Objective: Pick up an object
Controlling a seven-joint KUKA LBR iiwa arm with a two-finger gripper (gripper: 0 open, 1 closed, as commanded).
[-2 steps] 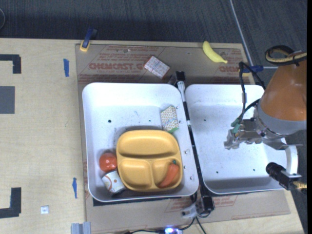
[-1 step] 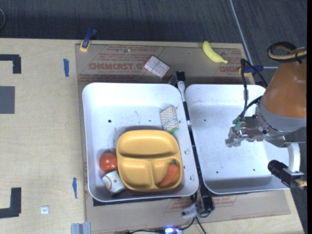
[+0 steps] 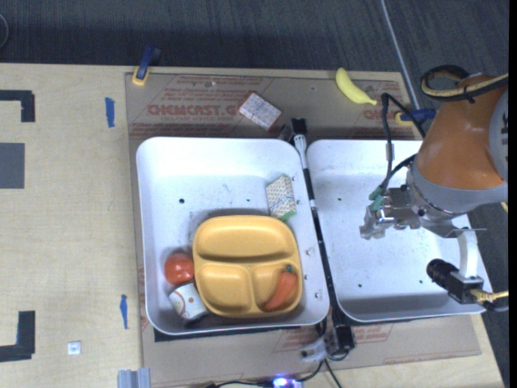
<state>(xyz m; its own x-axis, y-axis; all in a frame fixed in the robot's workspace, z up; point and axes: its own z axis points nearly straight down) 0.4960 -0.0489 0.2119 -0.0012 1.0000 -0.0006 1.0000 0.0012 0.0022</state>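
Observation:
In the left bin [image 3: 161, 168] lies a yellow divided tray [image 3: 242, 261] with an orange carrot-like toy [image 3: 279, 291] in its lower right compartment. A red tomato-like ball [image 3: 178, 267] and a small white and orange can [image 3: 187, 301] sit at the tray's left. A patterned packet [image 3: 281, 196] leans near the bin's right wall. My gripper [image 3: 375, 219] hangs over the middle of the right bin [image 3: 347, 281], pointing left, away from all these objects. Nothing shows between its fingers.
A yellow banana [image 3: 354, 87] and a small patterned box [image 3: 259, 110] lie on the cardboard behind the bins. A blue and yellow clamp [image 3: 145, 63] grips the cardboard's back left corner. Cables run along the arm at the right.

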